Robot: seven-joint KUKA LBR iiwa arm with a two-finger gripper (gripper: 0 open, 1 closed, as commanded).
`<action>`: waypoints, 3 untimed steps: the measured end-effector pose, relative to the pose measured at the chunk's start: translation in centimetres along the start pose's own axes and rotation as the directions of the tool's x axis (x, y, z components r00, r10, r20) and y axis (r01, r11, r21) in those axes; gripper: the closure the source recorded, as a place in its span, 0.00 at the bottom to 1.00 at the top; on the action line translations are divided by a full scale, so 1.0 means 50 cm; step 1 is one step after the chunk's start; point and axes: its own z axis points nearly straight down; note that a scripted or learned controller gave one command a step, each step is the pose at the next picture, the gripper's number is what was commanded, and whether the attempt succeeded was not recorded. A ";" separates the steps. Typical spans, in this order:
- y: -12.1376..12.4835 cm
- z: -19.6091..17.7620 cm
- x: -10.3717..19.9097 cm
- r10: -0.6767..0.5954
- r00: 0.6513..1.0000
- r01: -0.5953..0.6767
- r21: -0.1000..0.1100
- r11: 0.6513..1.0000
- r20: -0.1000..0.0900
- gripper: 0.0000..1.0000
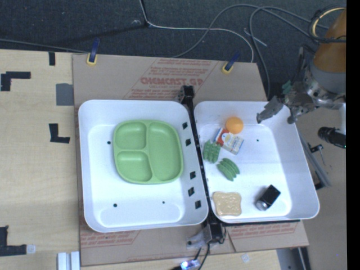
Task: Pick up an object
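- The desk (34,151) carries a brown cardboard sheet (169,77), and on that sheet two white bins sit side by side.
- The left bin (95,207) holds a green divided plate (148,152) lying flat.
- The right bin (292,167) holds the small objects: an orange ball (234,124) touching a small carton (230,142), a green ridged piece (211,151) just beside it, a green pod (228,169) below, a slice of toast (226,203) near the front wall, and a black block (268,197) to its right.
- The arm (329,55) reaches in from the right.
- The claw (279,112) hangs over the right bin's upper right corner, fingers spread apart, nothing between them.
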 end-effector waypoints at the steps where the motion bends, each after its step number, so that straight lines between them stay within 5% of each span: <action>1: 0.005 -0.017 0.002 -0.004 1.000 0.004 -0.013 1.000 0.003 0.00; 3: 0.007 0.195 -0.036 -0.003 1.000 0.003 -0.010 1.000 0.004 0.00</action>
